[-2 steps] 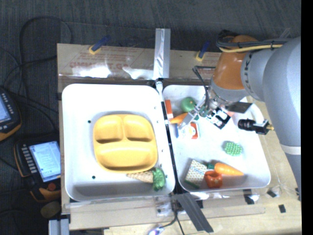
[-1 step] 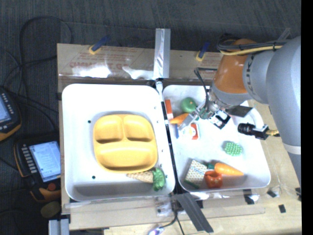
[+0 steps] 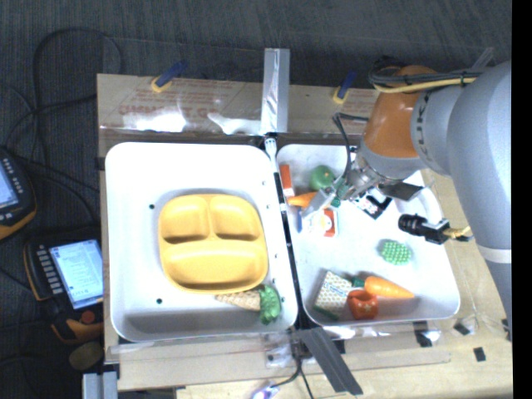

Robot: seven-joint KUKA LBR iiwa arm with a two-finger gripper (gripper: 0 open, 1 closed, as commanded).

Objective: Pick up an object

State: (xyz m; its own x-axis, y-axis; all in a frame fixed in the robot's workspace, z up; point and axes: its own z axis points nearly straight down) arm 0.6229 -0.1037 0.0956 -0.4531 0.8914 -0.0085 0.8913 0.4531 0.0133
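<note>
A small white-and-red carton lies in the upper left part of the right bin, just below the gripper, which hangs low over that corner. Whether the gripper is spread or pressed together cannot be told, and nothing can be seen pinched in it. An orange toy piece lies just left of the gripper, a round green toy sits just up and left of it, and a thin orange-red stick lies along the bin's left wall.

Lower in the same bin, well apart from the gripper, a knobbly green toy sits right of centre. Along the lower edge are a toy carrot, a red toy pepper touching it, and a patterned wedge beside them.

The left bin holds a yellow divided plate in the middle, with a toy broccoli and a tan waffle-like wedge at its lower right.

Both bins rest on a wooden bench with two blue clamps on its upper edge. Dark grey carpet surrounds it, and a handheld screen and black cables lie at the left of the frame.
</note>
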